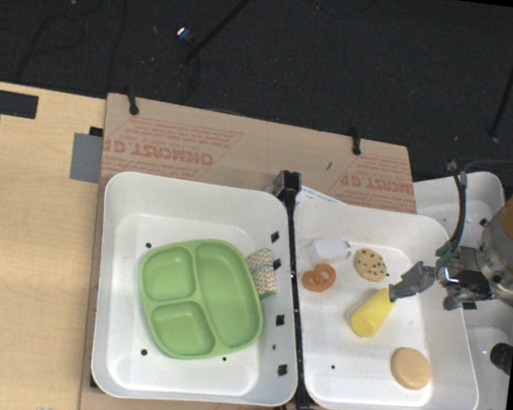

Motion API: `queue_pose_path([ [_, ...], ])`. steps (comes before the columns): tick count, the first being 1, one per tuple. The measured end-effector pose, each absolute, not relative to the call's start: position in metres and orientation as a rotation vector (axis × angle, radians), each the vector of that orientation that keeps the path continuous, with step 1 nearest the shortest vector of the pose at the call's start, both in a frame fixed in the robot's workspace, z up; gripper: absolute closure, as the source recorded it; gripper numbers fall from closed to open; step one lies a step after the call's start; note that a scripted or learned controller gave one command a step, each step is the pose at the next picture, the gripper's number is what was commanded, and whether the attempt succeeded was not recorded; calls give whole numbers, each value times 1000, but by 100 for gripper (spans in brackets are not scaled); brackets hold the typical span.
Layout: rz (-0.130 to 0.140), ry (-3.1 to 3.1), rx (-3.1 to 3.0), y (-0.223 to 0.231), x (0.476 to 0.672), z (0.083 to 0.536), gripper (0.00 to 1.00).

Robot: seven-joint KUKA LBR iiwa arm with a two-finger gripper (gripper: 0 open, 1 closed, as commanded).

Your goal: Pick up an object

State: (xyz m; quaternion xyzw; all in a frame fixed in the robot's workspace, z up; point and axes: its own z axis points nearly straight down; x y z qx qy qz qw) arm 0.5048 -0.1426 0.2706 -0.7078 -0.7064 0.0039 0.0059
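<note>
Two white bins share the tabletop; in the right bin [443, 391] the gripper [408, 285] touches a yellow block [371, 313], jaws' state unclear.

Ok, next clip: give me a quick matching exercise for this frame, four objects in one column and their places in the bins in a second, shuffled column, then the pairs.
Objects:
1. green divided plate
2. yellow block
3. orange ring
4. tan round piece

Places:
A. right bin, near its front right corner
B. left bin, filling its middle
C. right bin, close to the divider between the bins
D. right bin, middle, just by the gripper

Pairs: 1-B, 2-D, 3-C, 4-A
</note>
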Motion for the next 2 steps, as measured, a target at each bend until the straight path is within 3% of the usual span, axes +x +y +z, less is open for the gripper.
queue_pose_path([
  [1, 3, -2220, -2219, -142, 507, 276, 0],
  [2, 7, -2215, -2217, -149, 513, 222, 0],
])
